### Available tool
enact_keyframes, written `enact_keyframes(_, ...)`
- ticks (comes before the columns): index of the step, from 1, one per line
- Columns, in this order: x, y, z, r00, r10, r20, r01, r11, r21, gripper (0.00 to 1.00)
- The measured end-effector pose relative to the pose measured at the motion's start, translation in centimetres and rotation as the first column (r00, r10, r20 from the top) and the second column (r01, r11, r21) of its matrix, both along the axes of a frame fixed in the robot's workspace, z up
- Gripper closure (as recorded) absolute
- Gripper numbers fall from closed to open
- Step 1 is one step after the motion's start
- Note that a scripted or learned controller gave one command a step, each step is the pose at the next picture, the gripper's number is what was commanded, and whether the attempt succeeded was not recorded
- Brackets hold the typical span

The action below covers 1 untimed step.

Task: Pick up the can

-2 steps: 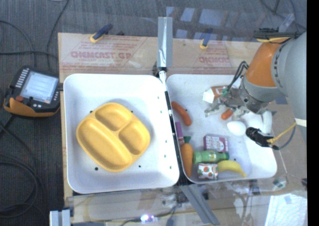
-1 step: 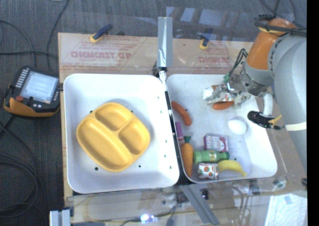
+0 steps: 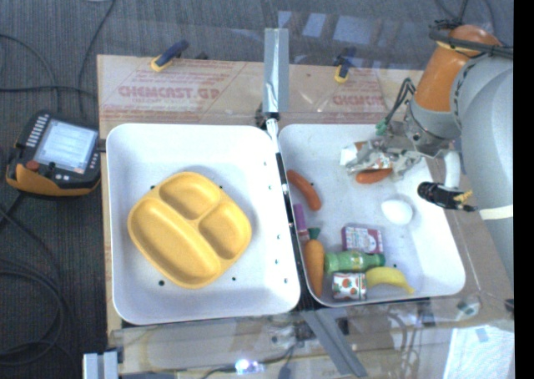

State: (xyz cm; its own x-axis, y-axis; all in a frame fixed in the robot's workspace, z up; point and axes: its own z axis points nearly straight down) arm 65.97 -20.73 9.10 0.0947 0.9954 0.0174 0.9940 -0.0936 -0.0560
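While the arm hangs over the far right corner of the right bin, we see the tool low among clutter there: something white and crumpled plus an orange-red item right under it. We can't tell what state the tool is in, too much overlap.

Largest to smallest: bench, then left bin carrying just the yellow divided plate. Right bin has the rest, packed along its near edge.

The can lies in the near part of the right bin, close to the front wall, well apart from the tool. It looks to be on its side, red-and-white label up. Neighbours are tight: green bottle touching or just beside it on the far side, banana just beside on the right, carrot on the left. Purple carton sits behind the bottle; a sausage and a white egg-like ball lie farther up.

Handling, our judgement: the can is rigid, likely metal, smooth and curved, so it's slippery and prone to roll if nudged. Light to moderate weight, not fragile. We would come straight down and pinch across the cylinder's diameter at mid-length, with the closing line running bottle side to front-wall side. Gaps there look thin, so bottle contact is likely. Risk: banana or bottle gets shoved, or the can rolls toward the wall.
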Motion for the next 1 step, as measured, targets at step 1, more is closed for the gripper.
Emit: enact_keyframes(1, -0.08, -0.07, 0.66, 1.000, 0.003, -0.006, -0.003, 1.000, -0.005, 1.00)
